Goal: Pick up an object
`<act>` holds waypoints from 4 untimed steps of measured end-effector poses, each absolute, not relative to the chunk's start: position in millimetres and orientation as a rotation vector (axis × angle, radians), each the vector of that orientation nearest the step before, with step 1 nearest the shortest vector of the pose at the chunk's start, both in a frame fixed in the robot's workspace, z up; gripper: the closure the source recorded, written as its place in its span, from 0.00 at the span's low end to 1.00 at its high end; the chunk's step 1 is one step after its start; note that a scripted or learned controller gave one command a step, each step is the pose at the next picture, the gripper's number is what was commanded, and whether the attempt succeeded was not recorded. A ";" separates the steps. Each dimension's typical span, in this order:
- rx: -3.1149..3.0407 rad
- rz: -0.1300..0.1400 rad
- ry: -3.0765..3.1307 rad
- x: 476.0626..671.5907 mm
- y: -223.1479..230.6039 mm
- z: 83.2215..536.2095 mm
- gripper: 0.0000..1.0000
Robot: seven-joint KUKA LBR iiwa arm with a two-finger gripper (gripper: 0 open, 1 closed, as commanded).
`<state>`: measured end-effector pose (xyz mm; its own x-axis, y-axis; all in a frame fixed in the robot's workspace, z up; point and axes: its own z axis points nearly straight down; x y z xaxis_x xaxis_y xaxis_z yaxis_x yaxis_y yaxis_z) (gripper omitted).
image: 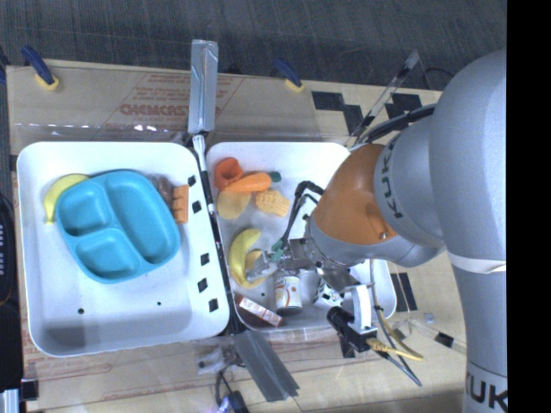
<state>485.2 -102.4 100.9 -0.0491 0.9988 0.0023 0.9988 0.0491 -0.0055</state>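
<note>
Pincer [297,269] position: low in the right bin [258,151], under my orange wrist band [353,205], which screens it from above; I cannot tell its state, and nothing is seen held in it. Candidate objects lie grouped in this bin because it serves as the source: a banana [241,252] along the left wall, a can [288,292] just beside the pincer, a dark flat packet [258,311] at the near wall, and, toward the far end, an orange cup [227,172], a carrot [250,183], a corn cob [272,202] and a pale round fruit [232,205], these four close together or touching. My judgement is that the banana or the can is the target, since both lie nearest the pincer; which one cannot be confirmed. The left bin [103,334] carries a blue divided tray [120,222], with a second banana [60,192] tucked against its far-left edge and a small orange block [180,203] by its right edge; these lie well apart from my reach line. Risk: the tight grouping near the left wall leaves little room, so a descent may push an object aside rather than capture it.
</note>
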 end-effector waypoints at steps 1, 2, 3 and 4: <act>-2.311 -0.001 -2.130 516.6 -130.6 93.1 0.00; -2.302 -0.002 -2.138 502.9 -118.8 143.0 0.00; -2.292 0.000 -2.146 477.0 -146.7 91.8 0.00; -2.288 0.000 -2.150 477.8 -147.0 101.7 1.00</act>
<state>477.8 -147.0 101.7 0.0621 0.9981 0.0013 0.9981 -0.0621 -0.0013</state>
